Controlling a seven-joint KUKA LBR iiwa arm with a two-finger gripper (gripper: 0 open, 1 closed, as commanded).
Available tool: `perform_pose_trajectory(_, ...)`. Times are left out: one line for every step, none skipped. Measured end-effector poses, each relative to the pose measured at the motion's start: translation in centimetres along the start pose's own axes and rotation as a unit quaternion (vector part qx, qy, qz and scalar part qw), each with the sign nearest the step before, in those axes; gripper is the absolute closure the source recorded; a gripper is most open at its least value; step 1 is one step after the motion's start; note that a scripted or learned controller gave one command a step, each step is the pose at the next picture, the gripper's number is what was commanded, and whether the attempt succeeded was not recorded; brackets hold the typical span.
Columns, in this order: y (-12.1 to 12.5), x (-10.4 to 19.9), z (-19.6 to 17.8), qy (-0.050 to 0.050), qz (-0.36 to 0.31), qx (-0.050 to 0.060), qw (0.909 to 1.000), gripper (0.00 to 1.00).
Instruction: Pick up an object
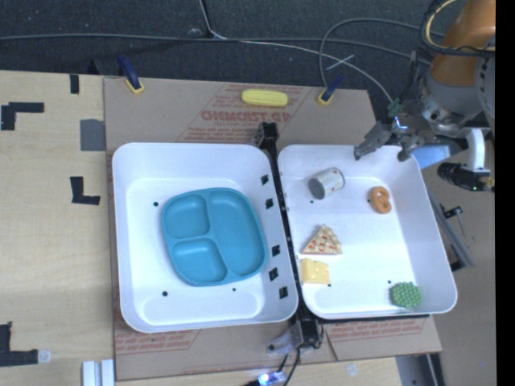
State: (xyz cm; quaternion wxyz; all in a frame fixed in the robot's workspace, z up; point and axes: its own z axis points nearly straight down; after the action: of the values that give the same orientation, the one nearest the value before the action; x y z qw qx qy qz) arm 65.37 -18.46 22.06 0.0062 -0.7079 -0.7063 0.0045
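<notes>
Right bin (430,240): holds five small things, all lying loose on the white floor, none touching another
Grey can (326,182): on its side near the bin's upper left, closest thing to the divider
Orange pastry (380,199): right of the can, toward the bin's upper middle
Pizza slice (322,241): toy wedge, below the can, left half of the bin
Cheese block (315,273): yellow, just below the pizza slice, tight to the left wall
Broccoli (405,295): green, off alone in the lower right corner
Gripper (385,141): up at the right bin's top right rim, fingers spread apart, nothing between them, well clear of all five things
Left bin (129,215): has one blue divided plate (214,236) lying flat in the middle, three compartments
Banana (264,98): yellow, on the cardboard sheet (161,111) behind the bins
Clamps (129,75): blue and yellow, pinning the cardboard's back edge at two spots
Cables (241,40): running across the dark floor behind the bench
</notes>
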Motion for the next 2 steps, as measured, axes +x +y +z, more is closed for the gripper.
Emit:
perform_pose_trajectory(0.3,0.1,-1.0,-0.001,-0.002,-0.007,1.0000,0.00)
perform_pose_trajectory(-0.5,0.6,3.8,-0.002,-0.002,-0.006,1.0000,0.00)
